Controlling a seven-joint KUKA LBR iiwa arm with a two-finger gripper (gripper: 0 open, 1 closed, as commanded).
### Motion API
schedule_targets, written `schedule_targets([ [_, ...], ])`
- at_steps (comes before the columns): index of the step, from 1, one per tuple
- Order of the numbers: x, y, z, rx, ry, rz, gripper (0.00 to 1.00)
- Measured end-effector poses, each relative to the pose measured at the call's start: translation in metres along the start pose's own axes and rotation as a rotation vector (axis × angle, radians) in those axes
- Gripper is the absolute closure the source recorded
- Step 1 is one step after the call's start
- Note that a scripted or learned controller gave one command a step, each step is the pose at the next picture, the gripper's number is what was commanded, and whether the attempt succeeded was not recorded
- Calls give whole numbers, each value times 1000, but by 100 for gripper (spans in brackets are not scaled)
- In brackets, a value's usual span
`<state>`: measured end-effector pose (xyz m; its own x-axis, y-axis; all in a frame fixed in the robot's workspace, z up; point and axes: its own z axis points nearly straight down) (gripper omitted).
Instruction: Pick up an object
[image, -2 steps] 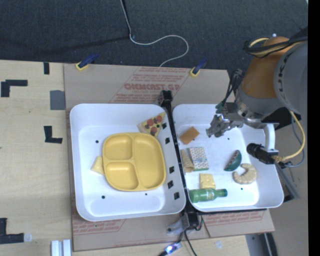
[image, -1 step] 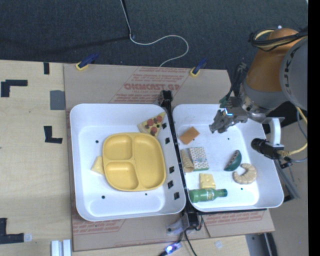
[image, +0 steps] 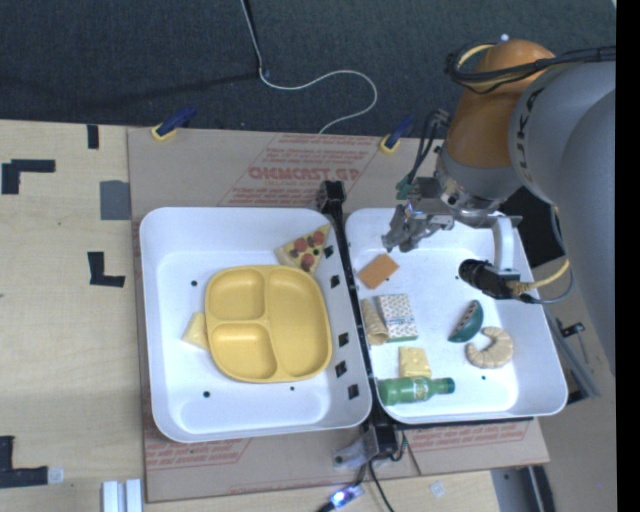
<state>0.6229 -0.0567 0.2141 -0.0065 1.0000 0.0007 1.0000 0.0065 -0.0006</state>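
Observation:
My gripper (image: 402, 236) hangs over the far left part of the right bin (image: 530, 400), just above and behind an orange flat piece (image: 378, 270). Nothing shows held in it. Further forward in that bin lie a patterned packet (image: 392, 317), a yellow block (image: 414, 360) and a green bottle (image: 415, 389) on its side near the front wall. A teal wedge (image: 466, 322) and a tan curled piece (image: 490, 347) rest to the right.
The left bin (image: 170, 400) holds a yellow divided plate (image: 268, 322), a pizza slice (image: 305, 250) at its far right corner, and a pale yellow piece (image: 194, 330) poking out from under the plate. The wall between the bins runs just left of my gripper.

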Motion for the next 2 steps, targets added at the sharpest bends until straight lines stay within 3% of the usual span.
schedule_targets([
  [1,45,32,4,-1,1,0,100],
  [2,65,38,0,0,0,4,100],
])
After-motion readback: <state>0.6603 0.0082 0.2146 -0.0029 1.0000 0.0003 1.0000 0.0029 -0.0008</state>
